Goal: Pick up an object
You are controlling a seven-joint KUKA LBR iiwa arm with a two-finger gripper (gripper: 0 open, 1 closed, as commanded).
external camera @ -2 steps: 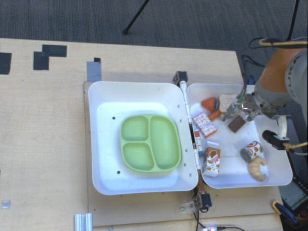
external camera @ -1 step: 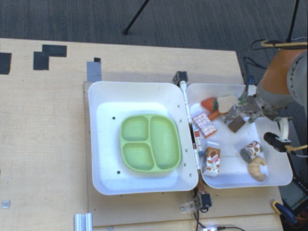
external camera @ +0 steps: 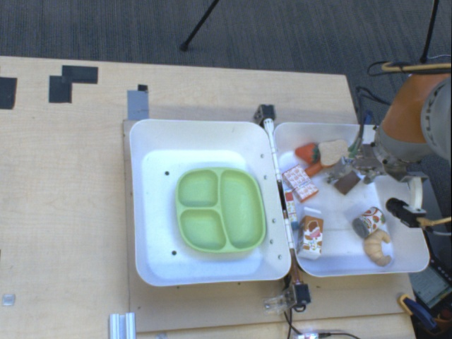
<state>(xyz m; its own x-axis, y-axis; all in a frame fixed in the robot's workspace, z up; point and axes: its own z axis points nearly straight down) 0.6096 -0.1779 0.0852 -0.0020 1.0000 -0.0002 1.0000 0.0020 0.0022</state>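
The bench [external camera: 63, 210] looks like pale, matt wood with a faint grain, and both white bins [external camera: 205, 136] look like smooth plastic with a soft sheen. The green divided tray [external camera: 220, 210] is smooth, slightly glossy plastic, while the small cartons [external camera: 301, 183] look like printed paper or card. The croissant [external camera: 378, 247] has a dull, rough-looking crust, and the arm's orange band [external camera: 413, 108] is smooth and satiny.

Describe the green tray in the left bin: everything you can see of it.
The green tray is a pale lime, plastic-looking divided plate with rounded corners and three compartments: two smaller ones on its left half, one long one on its right. It lies flat, right way up, slightly rotated, near the middle of the left bin's floor. Nothing lies in it, and nothing else touches it.
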